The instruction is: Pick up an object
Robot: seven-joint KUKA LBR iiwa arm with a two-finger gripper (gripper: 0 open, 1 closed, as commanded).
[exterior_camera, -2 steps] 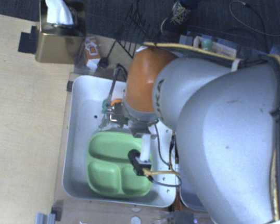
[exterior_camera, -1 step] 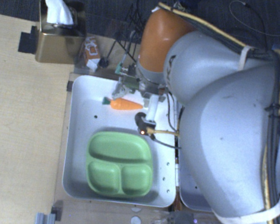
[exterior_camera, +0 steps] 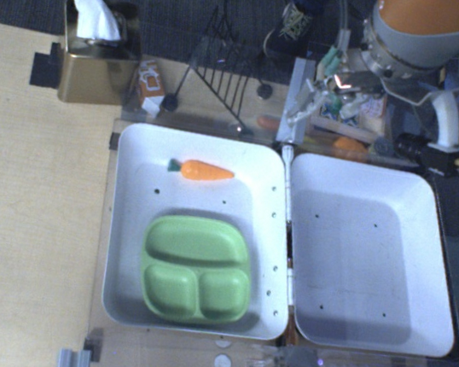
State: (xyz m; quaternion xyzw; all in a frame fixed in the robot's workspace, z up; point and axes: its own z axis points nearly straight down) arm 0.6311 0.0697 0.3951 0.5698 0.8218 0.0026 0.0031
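An orange toy carrot [exterior_camera: 205,171] with a green tip lies near the back of the left bin [exterior_camera: 122,205]. In front of it, in the same bin, sits a green divided plate [exterior_camera: 196,266] with three compartments. My gripper [exterior_camera: 311,105] hangs raised above the back edge where the two bins meet, well away from both objects. Behind the gripper there is colourful clutter, and I cannot make out whether anything is in its grasp.
The right bin [exterior_camera: 426,253] lies under the arm's side of the bench. Behind the bins stand a brown tissue box [exterior_camera: 95,49], a small carton [exterior_camera: 148,86] and a black wire rack [exterior_camera: 220,82]. Bare wooden bench [exterior_camera: 17,214] extends to the left.
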